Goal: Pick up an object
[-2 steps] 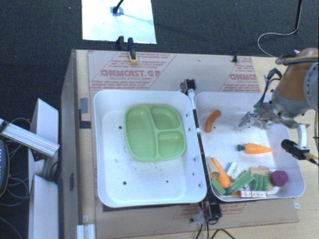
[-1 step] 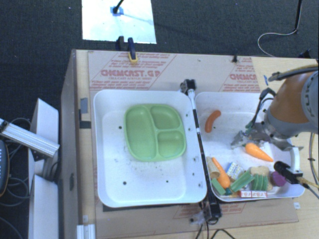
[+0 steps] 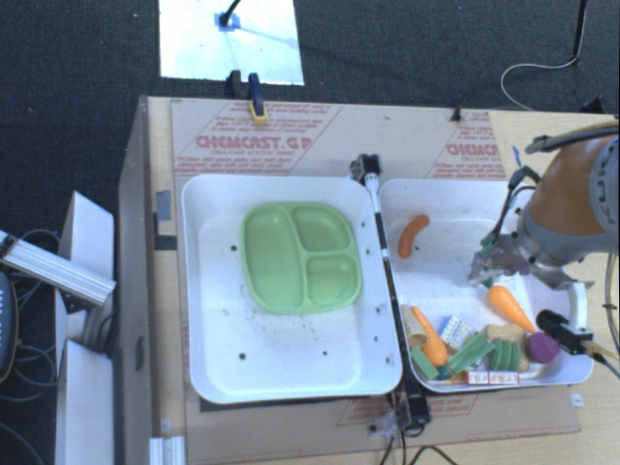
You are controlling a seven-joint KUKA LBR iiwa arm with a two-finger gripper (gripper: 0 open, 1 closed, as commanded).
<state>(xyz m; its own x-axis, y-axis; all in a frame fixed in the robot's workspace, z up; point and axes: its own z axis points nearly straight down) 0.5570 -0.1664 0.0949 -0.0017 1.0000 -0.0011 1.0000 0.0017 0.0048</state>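
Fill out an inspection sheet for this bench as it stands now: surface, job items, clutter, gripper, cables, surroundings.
Surface: bench board printed with red lettering, bearing a left bin and a right bin side by side.
Job's things: sausage alone at the right bin's far side; carrot just below the gripper; a second carrot, green pieces and a purple piece piled at the near edge.
Clutter: green divided plate in the left bin.
Gripper: gripper low over the right bin, above the carrot; nothing visibly held.
Cables: black cable on the floor, upper right.
Surroundings: dark carpet; white sheet beyond the bench.
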